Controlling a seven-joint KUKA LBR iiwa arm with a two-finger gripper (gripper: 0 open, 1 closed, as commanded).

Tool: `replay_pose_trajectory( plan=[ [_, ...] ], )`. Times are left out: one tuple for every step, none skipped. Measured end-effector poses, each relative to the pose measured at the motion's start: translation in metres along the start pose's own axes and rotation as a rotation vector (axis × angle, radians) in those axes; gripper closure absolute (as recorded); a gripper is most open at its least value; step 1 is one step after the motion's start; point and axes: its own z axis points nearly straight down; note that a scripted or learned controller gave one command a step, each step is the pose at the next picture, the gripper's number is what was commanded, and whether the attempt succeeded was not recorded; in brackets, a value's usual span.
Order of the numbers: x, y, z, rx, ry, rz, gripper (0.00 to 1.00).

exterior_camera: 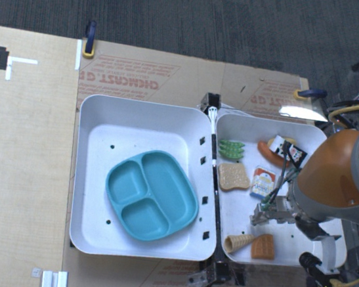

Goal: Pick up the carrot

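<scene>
Hovering mid-bin, grip state impossible to tell, the gripper (265, 216) risks closing on the cone (238, 242) at 6 o'clock, since the carrot (268, 152) lies apart at the right bin's (262, 121) 12 o'clock.

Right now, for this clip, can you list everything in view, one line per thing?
Left bin: one, white, left of centre.
Divided plate: one, teal, three compartments, in the left bin.
Right bin: one, white, beside the left bin.
Green pods: one bunch, green, right bin, upper left.
Bread slice: one, tan, below the pods.
Small packet: one, white and red, right of the bread.
Carrot: one, orange, upper part of the right bin, partly behind the arm.
Cone: one, tan, lower part of the right bin.
Orange block: one, beside the cone.
Clamps: two, blue and yellow, far edge.
Arm: one, grey and orange, from the right.
Tool: one, metal, above the cone.
</scene>
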Motion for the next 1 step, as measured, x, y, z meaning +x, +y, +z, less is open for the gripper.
replay_pose_trajectory(
  plan=[
    [-0.0108, -0.0024, 0.0079, 0.001, 0.001, -0.157, 1.0]
  ],
)
